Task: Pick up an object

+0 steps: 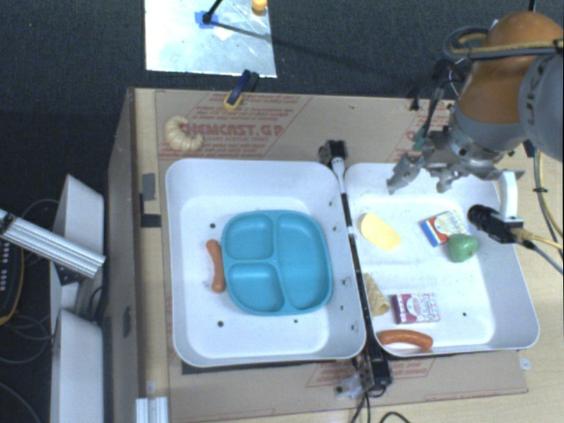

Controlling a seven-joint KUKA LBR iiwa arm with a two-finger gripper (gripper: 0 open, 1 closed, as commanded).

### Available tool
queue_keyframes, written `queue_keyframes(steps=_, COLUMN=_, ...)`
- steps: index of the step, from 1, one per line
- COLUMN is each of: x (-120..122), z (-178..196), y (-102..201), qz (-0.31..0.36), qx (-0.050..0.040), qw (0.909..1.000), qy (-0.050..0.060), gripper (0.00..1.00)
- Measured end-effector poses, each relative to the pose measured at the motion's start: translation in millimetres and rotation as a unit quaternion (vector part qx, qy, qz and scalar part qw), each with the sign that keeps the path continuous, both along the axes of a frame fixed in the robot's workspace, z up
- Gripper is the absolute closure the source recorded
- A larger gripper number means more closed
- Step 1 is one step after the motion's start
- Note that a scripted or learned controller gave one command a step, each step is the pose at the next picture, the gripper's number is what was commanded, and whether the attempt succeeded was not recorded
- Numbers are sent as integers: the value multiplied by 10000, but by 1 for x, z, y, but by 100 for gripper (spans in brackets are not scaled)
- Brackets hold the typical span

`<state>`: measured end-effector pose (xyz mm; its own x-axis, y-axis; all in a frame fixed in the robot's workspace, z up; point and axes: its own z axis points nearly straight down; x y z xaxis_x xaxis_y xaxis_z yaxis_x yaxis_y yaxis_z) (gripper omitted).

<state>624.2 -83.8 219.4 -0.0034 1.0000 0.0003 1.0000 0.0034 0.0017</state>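
Tool (425, 176) hangs spread open and empty above your right bin (507, 324), behind the yellow block (380, 232).

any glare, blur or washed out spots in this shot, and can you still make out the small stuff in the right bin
Camera view: soft and slightly grainy overall; the white bins are bright, nearly washed out along their rims; the silvery sheet at the top catches glare; the gripper looks a little blurred; the yellow piece, green object and sausage stay readable, but the print on the small packet is illegible.
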Motion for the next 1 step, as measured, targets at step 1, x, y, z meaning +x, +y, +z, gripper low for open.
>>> queue_keyframes(steps=1, x=-21, z=-113, y=-38, qz=-13, qx=-2, qw=10000, qy=15, gripper=0)
